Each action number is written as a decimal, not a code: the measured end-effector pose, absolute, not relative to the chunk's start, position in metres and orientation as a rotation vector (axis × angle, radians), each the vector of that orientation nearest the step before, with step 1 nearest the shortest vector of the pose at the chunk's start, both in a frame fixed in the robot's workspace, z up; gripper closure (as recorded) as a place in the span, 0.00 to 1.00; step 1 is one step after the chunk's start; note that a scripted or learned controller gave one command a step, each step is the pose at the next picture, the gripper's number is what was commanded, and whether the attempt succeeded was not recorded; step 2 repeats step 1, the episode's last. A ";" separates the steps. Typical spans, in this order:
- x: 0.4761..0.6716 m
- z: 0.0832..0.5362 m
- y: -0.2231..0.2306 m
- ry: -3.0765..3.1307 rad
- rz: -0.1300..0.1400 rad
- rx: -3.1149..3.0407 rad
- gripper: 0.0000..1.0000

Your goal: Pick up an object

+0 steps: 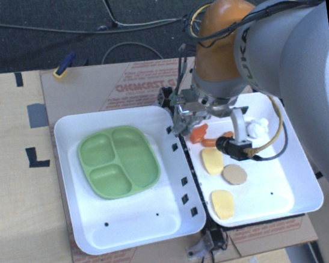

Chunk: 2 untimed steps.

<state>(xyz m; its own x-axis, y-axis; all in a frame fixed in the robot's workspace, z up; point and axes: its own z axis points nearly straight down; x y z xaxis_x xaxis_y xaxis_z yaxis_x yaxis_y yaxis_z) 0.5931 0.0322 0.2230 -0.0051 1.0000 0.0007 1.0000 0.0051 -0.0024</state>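
Objects for picking all lie in the right bin point(301, 197), none of them lifted yet, so as far as I judge the whole pick is still ahead of me. Going left to right: the worktop point(13, 179) carries two white bins. The left bin point(81, 230) at frame centre-left holds one green divided plate point(119, 161). In the right bin I count one orange piece point(199, 133) at the upper left corner, two yellow pieces point(213, 161) point(223, 203), one tan round piece point(235, 174) between them and a little right, and one white crumpled thing point(257, 127). My hand point(188, 118) hangs low just above the orange piece; whether it is spread or pressed together I cannot tell, and nothing visibly sits in it.
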 end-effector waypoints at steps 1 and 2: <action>0.592 0.233 0.083 -2.226 0.001 -2.214 1.00; 0.592 0.233 0.083 -2.226 0.001 -2.214 1.00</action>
